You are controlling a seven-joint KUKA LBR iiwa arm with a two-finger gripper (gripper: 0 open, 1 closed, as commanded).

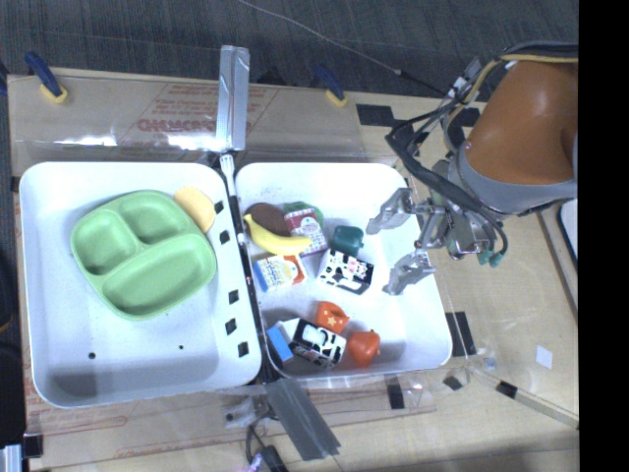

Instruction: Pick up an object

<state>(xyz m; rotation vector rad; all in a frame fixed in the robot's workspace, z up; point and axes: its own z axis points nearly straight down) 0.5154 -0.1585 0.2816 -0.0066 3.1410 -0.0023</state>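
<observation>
Fingers of the gripper are spread wide over the right bin, nothing held between them; the nearest candidate, a black-and-white patterned box, lies just beside them near the bin's middle, beside a small teal block; it is judged light and stiff, perhaps slightly slick; it would best be taken across its shorter sides, clear of the banana.

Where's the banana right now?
The yellow banana lies in the right white bin, near its upper-left corner, curving beneath a dark brown rounded object and just above a small orange-and-white carton.
</observation>
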